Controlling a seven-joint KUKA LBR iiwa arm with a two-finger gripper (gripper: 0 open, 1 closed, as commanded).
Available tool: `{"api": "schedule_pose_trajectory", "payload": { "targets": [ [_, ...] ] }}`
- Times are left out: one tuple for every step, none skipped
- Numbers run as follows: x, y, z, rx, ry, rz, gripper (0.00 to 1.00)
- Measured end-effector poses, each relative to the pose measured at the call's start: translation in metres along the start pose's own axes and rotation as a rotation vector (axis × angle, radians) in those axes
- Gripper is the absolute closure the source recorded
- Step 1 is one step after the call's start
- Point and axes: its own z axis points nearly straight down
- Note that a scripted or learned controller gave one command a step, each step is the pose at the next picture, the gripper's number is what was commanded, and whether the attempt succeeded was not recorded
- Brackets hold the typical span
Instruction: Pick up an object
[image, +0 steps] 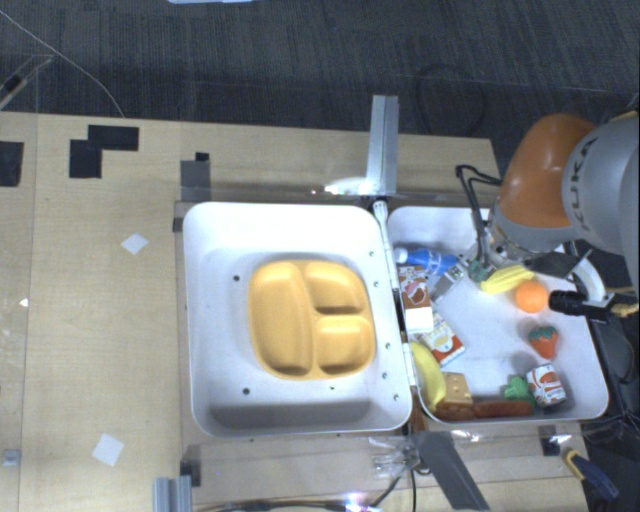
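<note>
Two white bins sit side by side on the table (90, 330). Left bin (215, 300) holds a yellow divided tray (310, 318). Right bin (590, 385) holds small objects: orange ball (531, 296), strawberry (543, 341), banana (428, 372). Arm (575, 185) enters from 3 o'clock; jaws (480, 268) apparently near the bin's 12 o'clock edge, state indiscernible.

My table (90, 330) is pale wood and carries two white bins side by side. The left bin (215, 330) and right bin (590, 385) touch along a shared edge. Black patches (100, 147) and small pale squares (134, 243) mark its left part.
</note>
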Motion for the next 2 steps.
{"api": "schedule_pose_trajectory", "payload": {
  "targets": [
    [-0.064, 0.017, 0.020, 0.000, 0.020, 0.158, 0.00],
    [-0.066, 0.017, 0.009, 0.000, 0.012, 0.152, 1.00]
  ]
}}
